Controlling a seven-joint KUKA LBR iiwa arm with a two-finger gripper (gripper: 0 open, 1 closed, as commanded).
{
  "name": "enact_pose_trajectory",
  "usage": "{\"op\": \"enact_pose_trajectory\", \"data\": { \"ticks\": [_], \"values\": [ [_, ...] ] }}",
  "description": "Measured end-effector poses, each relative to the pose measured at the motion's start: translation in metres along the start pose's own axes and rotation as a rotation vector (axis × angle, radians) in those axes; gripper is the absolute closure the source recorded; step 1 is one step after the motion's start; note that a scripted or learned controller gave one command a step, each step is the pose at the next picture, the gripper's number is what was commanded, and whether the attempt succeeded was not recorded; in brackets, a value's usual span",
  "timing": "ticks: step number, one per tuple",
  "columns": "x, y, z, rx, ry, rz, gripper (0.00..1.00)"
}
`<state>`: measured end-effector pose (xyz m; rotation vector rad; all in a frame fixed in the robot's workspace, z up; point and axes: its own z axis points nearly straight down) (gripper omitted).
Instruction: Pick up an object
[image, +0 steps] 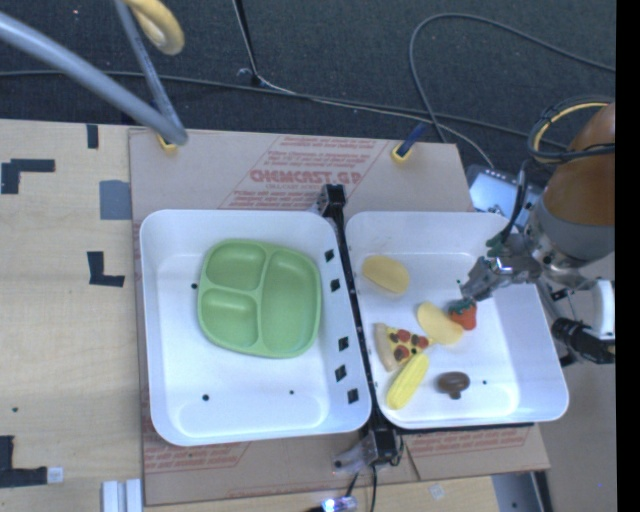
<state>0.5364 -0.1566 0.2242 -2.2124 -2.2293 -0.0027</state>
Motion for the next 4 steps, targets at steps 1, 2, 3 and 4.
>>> {"op": "enact_pose_trajectory", "data": {
  "ticks": [1,2,3,4],
  "values": [
    [0.055,0.021,0.0,0.001,0.0,0.0,1.0],
    [0.108,0.034,-0.009,0.001,0.0,0.0,1.0],
    [0.166,0.033,-0.011,0.002,0.0,0.0,1.0],
    [0.227,0.048,-0.011,0.002,0.0,0.0,1.0]
  ]
}}
